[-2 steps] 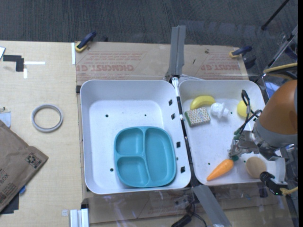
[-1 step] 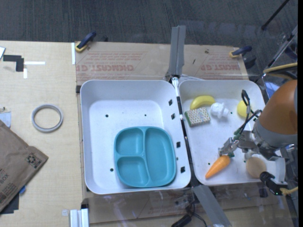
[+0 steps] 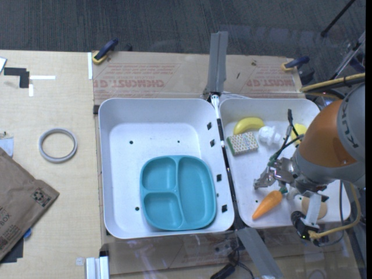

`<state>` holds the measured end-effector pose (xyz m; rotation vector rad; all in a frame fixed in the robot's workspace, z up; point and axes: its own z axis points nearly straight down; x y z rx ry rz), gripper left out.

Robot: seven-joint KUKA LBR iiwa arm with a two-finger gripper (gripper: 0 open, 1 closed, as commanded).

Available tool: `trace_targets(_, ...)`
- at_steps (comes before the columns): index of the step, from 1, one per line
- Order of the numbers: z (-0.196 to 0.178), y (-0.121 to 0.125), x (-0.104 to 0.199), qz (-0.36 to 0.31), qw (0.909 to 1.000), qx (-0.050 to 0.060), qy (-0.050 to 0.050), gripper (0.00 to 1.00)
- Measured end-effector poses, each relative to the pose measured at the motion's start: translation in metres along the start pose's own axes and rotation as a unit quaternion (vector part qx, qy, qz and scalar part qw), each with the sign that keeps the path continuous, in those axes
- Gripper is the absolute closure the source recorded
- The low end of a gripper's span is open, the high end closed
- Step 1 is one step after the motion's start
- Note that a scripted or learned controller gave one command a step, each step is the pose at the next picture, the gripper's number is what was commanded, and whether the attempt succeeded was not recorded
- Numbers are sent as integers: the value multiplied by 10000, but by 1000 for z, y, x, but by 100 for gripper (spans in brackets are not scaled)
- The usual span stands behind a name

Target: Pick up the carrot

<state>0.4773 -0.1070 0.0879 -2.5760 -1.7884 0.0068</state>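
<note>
Carrot [image 3: 267, 204] lies tilted on right bin [image 3: 244, 196] floor, near the front wall. Gripper [image 3: 273, 178] sits just above its thick end; jaws' opening cannot be told, nothing visibly held. Teal tray [image 3: 177, 192] in left bin [image 3: 116, 156].

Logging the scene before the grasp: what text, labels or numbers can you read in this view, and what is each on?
"CHEMCAST GP", red print, upside down and mirrored, on the cardboard sheet behind the bins; repeated on its right half, blurrier.
"K", start of a longer word cut off at the frame edge, on the arm.
"BOX", on the brown package; its square code is too small to read.
</note>
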Motion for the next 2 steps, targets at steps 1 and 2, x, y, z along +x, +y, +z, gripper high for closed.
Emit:
trace_targets(1,-5,1,-2,9,10000,23,-16,100)
trace_targets(2,-114,-7,21,-1566,9877,-8,-18,100)
